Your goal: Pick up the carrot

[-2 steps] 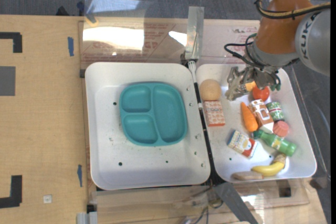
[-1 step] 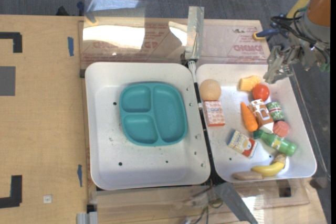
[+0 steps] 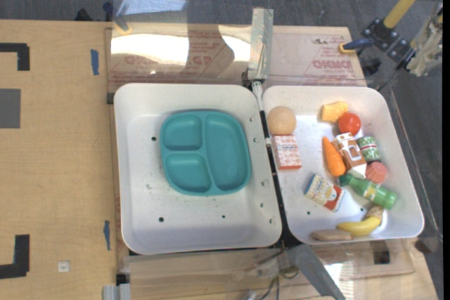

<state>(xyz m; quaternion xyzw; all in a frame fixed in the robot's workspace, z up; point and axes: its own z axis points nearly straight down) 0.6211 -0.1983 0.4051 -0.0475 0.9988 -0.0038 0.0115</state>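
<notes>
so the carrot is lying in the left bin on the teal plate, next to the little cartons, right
Not quite. The carrot lies in the right bin, not in the left one on the teal plate. The camera view shows it on the white floor of that bin. The rest holds: it lies among the little cartons.

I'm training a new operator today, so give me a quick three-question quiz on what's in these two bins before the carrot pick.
1. True or false: the carrot lies in the left bin.
2. Which item lies nearest the right bin's front edge? A) tomato B) banana C) teal plate
3. Fill in: the teal plate has ___ compartments.

Key: 1. False, it lies in the right bin. 2. B. 3. Three.
</notes>
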